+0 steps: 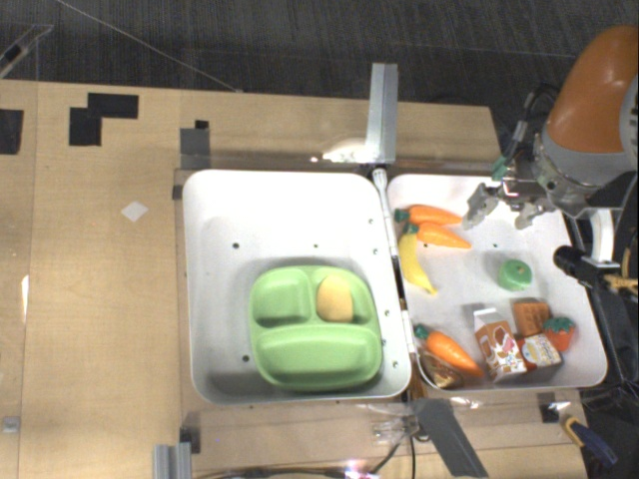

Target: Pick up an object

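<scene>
While empty, jaws over carrots

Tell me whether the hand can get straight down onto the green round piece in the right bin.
Probably yes. The green round piece lies alone on bare bin floor, apart from the carrots and cartons, and the hand hovers just above and behind it with nothing between.

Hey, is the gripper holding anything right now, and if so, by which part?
Nothing is held. The gripper hangs open over the back of the right bin, with only bare bin floor between its fingers; the carrots lie apart from it.
</scene>
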Tool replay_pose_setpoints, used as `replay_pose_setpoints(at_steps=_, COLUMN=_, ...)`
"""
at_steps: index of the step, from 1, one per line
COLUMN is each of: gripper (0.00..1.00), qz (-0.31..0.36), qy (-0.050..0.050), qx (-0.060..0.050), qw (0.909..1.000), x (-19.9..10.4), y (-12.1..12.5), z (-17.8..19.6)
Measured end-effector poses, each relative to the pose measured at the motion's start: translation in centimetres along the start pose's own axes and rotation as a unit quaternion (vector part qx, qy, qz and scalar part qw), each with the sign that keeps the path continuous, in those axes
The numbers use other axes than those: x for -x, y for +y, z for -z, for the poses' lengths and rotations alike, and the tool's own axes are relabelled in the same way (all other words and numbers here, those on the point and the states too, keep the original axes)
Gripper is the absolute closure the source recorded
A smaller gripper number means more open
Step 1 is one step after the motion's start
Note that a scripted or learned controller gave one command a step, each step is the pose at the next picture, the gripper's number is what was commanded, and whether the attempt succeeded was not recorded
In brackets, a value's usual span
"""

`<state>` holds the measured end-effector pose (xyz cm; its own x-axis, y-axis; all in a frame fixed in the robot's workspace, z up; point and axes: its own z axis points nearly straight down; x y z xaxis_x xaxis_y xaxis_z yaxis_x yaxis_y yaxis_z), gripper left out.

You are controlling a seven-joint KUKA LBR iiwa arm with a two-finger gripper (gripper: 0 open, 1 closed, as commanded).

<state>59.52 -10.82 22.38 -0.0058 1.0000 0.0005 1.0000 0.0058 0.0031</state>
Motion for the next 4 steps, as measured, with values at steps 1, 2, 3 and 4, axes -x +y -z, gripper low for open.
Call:
replay_pose_setpoints(at_steps=1, gripper=0.00, qz=-0.033, qy=0.000, qx=0.002, qw=0.9995, x=0.3, y=3.4, z=-11.7)
replay_pose_setpoints(at_steps=2, gripper=0.00, qz=0.055, qy=0.000, qx=0.001, qw=0.9985, x=-2.1, y=-3.7, z=-11.4)
replay_pose_setpoints(at_steps=3, gripper=0.00, qz=0.077, qy=0.000, qx=0.001, qw=0.9970, x=-4.8, y=-10.7, z=-3.8)
replay_pose_setpoints(at_steps=4, gripper=0.00, qz=0.077, qy=0.000, qx=0.001, qw=0.9970, x=-4.8, y=-10.7, z=-3.8)
